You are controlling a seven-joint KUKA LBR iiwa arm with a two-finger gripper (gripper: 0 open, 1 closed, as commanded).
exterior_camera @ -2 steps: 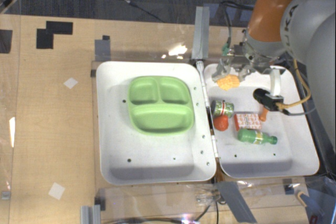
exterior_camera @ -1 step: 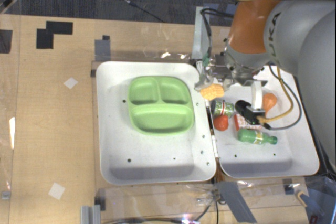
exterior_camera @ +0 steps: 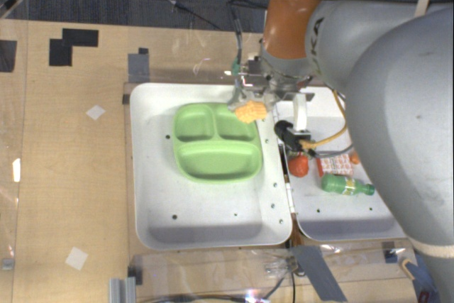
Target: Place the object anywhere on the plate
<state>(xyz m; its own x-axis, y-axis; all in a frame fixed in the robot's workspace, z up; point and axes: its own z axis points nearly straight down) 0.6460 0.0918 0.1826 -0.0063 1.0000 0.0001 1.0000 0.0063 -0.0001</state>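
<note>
We see the hand (exterior_camera: pixel 250 98) just above the centre of the frame, hanging from the grey arm (exterior_camera: pixel 397 81) that fills the right side. The arm's orange band (exterior_camera: pixel 291 10) stands above the hand.

Right under the hand is a small orange-yellow object (exterior_camera: pixel 250 112). It overlaps the upper right corner of the green plate (exterior_camera: pixel 213 160), at the rim of that corner's compartment. We cannot tell from this angle whether the hand is apart, together or clamped on the object. We also cannot tell whether the object rests on the plate or is just above it.

The plate has three compartments, two small ones along its upper side and one long one below. It lies in the upper middle of the left bin (exterior_camera: pixel 159 223), with bare white floor around it.

The right bin (exterior_camera: pixel 340 223) touches the left one along the seam right of centre. In it we see three things close together. A red ball (exterior_camera: pixel 299 165) lies nearest the seam, and a red and white packet (exterior_camera: pixel 338 164) lies just right of it. A green bottle (exterior_camera: pixel 346 186) lies on its side below the packet.

Both bins stand on a pale wooden tabletop (exterior_camera: pixel 64 174). Black marks (exterior_camera: pixel 71 45) show in its upper left. Two pale squares (exterior_camera: pixel 94 111) lie on the wood left of the bins, one higher and one near the bottom.
</note>
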